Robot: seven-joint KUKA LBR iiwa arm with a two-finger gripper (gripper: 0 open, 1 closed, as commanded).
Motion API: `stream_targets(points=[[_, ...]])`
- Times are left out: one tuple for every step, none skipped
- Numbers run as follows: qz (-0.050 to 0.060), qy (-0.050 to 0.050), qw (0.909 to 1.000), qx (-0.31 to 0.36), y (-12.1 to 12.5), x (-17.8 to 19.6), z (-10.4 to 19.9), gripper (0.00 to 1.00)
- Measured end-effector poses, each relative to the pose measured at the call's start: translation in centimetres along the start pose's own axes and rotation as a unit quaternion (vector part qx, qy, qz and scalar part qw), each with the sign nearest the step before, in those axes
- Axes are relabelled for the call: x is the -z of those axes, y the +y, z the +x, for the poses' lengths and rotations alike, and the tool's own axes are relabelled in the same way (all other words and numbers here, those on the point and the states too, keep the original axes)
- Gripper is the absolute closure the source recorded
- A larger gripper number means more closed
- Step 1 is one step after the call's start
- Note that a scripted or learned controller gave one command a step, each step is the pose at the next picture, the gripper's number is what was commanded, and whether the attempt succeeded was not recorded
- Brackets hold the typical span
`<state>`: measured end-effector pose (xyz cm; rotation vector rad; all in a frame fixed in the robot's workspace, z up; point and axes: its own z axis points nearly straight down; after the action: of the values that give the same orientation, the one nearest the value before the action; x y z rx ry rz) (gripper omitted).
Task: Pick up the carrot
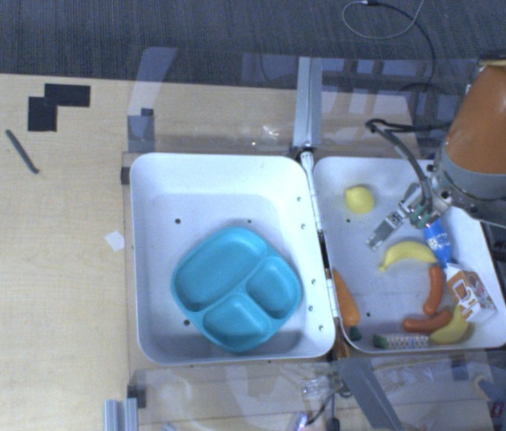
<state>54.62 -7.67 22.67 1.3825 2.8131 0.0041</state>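
The carrot [347, 301] is orange and lies along the left wall of the right bin [325, 241], near its front corner. My gripper [395, 225] hangs over the middle of that bin, up and to the right of the carrot, just above a banana [407, 253]. Its two fingers are spread apart with nothing between them. The arm reaches in from the right, its orange band above the wrist.
In the right bin are a yellow lemon [358, 198], a blue bottle [438, 240], two red sausages [433, 289], a second banana [451, 330] and a snack packet [468, 293]. The left bin [159, 268] holds a blue divided plate [237, 288].
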Motion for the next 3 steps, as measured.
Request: stream_targets(points=[[0.000, 0.000, 0.9991, -0.043, -4.3, -12.9, 0.4, 0.00], [-0.003, -0.002, 0.9994, -0.034, -8.0, -13.6, -2.1, 0.00], [-0.002, -0.002, 0.9945, -0.105, -4.5, -13.7, -3.2, 0.00]])
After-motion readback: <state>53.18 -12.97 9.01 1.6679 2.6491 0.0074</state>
